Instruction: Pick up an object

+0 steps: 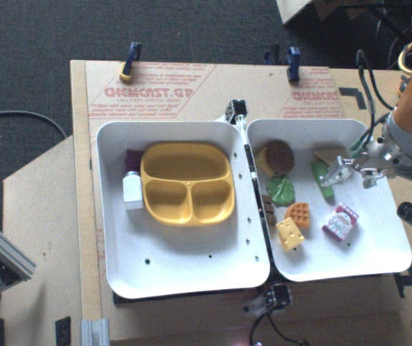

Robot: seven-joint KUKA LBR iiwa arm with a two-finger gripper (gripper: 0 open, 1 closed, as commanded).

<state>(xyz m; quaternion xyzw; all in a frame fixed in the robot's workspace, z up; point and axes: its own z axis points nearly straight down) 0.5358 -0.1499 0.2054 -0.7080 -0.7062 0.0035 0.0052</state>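
Hovering: gripper (341,170), fingers spread, holding nothing, over green toy (323,178). Likely light, stiff, slippery plastic; best pinched across narrow middle.

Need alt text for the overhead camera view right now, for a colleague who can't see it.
The end effector sits low over the right bin, beside a green item. That bin also holds a waffle, a cheese wedge, a pink packet and a brown patty. The left bin holds a yellow divided tray and a small white bottle.
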